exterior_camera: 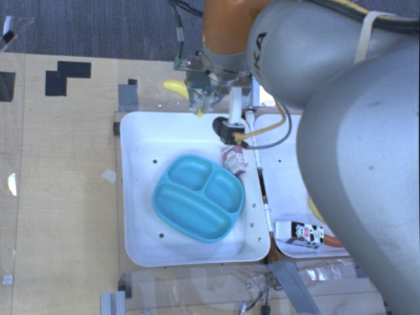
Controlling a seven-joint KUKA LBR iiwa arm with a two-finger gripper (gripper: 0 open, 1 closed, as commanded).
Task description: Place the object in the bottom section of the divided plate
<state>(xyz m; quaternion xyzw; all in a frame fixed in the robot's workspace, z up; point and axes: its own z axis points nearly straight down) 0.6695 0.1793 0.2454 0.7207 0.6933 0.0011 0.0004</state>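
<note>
Looming grey arm (354, 110) hides much of the right bin, so with the gripper (205, 100) at the left bin's (141, 176) far rim, grip state untellable, the small pinkish object (233, 160) beside the blue divided plate (199, 197) might be missed.

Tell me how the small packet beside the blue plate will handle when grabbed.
The packet looks crinkled and unevenly shaped, so it is probably soft and will likely deform rather than hold stiff. It seems thin, so probably light. It lies against the plate rim, which may crowd a grasp from that side.
</note>
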